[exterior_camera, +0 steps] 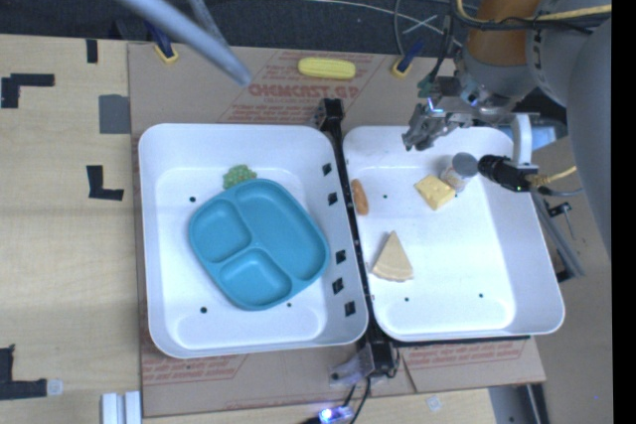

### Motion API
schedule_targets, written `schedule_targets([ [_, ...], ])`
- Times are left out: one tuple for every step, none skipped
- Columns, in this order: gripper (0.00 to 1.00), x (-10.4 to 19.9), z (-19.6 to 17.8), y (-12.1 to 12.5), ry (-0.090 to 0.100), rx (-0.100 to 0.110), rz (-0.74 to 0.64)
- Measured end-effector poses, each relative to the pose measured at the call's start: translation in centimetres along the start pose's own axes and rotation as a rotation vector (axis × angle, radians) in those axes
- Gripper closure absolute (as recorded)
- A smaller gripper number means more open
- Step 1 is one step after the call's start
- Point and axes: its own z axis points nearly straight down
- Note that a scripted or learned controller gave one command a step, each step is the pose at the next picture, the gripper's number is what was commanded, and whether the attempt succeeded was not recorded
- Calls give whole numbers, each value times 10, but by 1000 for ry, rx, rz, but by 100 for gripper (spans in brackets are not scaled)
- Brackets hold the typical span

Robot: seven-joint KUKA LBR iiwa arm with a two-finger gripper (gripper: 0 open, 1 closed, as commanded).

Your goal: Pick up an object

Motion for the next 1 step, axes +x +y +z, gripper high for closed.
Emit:
schedule_targets([
  [100, 39, -12, -26, 2, 4, -2],
])
